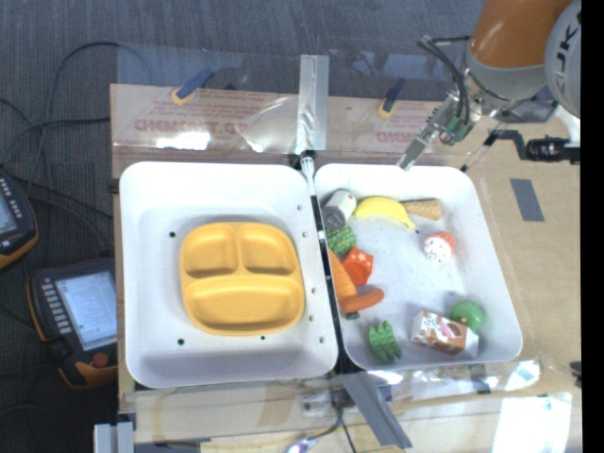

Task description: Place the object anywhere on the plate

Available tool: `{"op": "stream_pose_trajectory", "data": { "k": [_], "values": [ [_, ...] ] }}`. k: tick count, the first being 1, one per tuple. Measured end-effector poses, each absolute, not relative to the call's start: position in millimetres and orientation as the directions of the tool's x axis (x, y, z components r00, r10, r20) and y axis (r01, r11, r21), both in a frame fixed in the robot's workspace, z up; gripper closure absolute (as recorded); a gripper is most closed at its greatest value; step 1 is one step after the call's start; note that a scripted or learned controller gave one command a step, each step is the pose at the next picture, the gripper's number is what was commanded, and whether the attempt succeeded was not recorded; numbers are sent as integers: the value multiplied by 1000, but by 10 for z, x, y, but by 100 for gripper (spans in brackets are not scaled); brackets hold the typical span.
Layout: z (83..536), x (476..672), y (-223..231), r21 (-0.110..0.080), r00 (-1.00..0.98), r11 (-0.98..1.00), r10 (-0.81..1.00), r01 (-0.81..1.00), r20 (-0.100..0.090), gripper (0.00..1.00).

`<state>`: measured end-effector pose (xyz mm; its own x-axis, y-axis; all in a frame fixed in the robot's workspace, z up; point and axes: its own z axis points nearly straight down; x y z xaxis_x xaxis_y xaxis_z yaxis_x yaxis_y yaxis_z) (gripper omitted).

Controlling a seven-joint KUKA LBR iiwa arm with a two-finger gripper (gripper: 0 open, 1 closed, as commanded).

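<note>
We cannot tell the gripper point(408, 162) state; we judge the yellow plastic banana point(382, 209) light, stiff, slippery; hold its middle for the yellow compartment plate point(242, 276).

arm point(528, 17): cut off by the top and right edges; just the orange band and some grey casing are in frame.
gripper point(415, 151): thin and small against the cardboard; finger state too small to tell.
grey-and-white object point(337, 206): tucked against the divider of the right bin point(491, 253), too small to identify.
orange pieces point(351, 286): bunched together, outlines merge.
carton point(440, 332): label print unreadable.
left-side devices point(14, 220): partly cut by the left edge.
</note>
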<state>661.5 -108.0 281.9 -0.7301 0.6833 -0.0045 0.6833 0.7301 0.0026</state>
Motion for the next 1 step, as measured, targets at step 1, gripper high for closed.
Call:
{"op": "stream_pose_trajectory", "data": {
  "k": [1],
  "values": [
    [2112,6114,-479,0,-830,830,558,558,0,100]
  ]
}}
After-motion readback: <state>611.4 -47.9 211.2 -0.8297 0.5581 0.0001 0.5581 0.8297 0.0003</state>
